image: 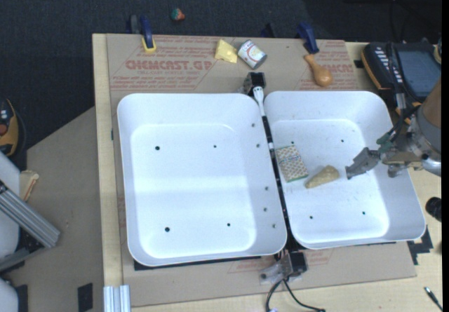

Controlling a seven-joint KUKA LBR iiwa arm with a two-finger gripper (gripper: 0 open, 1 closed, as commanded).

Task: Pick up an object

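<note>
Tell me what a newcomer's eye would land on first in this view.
Two shallow white bins fill the bench: the left bin and the right bin. In the right bin a patterned block lies by the left wall with a tan wedge beside it. The gripper hangs just right of the wedge, holding nothing.

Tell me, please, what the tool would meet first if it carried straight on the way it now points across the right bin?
The tool points leftward, toward the tan wedge-shaped piece, which looks like the first thing in its line. The patterned sponge lies just beyond. Height above the right bin is unclear from this view, so it might pass over.
</note>
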